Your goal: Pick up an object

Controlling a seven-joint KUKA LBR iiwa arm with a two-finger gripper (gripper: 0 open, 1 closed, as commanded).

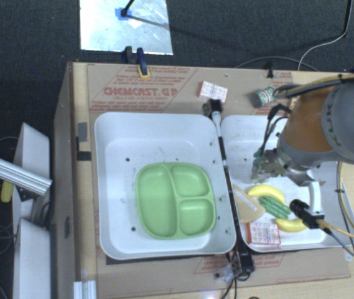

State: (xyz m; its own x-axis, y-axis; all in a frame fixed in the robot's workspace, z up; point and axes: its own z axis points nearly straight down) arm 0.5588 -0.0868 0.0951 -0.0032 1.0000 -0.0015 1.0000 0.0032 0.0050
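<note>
Banana lying in right bin, beside green toy and card. End effector low, just above banana; open or closed, cannot tell. Nothing lifted. Grab and lift left to do. Green plate in left bin.

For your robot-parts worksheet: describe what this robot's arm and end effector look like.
The arm is a thick, rounded grey body with an orange band above the wrist. Thin dark cables loop beside it. The end effector is small, metallic grey and compact.
</note>
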